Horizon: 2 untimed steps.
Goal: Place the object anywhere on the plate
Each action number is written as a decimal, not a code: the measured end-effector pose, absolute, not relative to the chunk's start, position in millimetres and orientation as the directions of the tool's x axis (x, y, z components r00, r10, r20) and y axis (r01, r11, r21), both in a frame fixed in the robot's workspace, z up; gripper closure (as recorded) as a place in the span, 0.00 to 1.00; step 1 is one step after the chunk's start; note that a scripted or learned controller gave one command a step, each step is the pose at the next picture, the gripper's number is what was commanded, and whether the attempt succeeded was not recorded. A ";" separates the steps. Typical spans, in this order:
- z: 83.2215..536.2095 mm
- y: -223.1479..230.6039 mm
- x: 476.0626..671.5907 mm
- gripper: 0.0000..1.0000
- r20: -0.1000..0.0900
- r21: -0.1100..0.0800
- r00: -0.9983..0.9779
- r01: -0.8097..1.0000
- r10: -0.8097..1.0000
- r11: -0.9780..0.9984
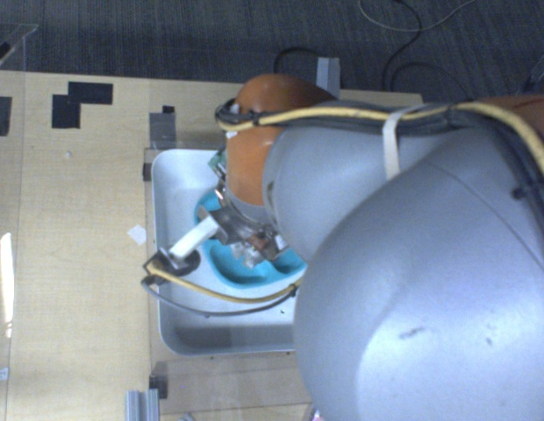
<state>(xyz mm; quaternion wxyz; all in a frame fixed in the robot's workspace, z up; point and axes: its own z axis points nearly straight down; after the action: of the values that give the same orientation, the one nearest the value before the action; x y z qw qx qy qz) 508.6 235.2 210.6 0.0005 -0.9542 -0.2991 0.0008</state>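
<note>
Over the blue plate (246, 274) | end effector (247, 251) low | grip state unclear | object unseen

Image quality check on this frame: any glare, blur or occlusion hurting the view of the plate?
Camera view: the grey arm sits close to the lens, soft and out of focus, covering much of the white bin. The blue plate shows only in part below the gripper. A glare streak marks the bench at left. Lighting is otherwise even, shadows soft.

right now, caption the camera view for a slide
KUKA arm reaching over a blue plate in a white bin.
</note>
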 end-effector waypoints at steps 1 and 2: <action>210.6 234.1 509.1 0.00 -0.001 -0.001 0.822 0.569 0.569 -0.822; 272.2 151.1 562.1 0.00 0.001 0.001 0.864 0.504 0.504 -0.864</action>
<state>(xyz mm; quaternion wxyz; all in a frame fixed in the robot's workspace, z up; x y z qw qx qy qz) 562.1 151.1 272.2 -0.0005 -0.9653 -0.2611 -0.0007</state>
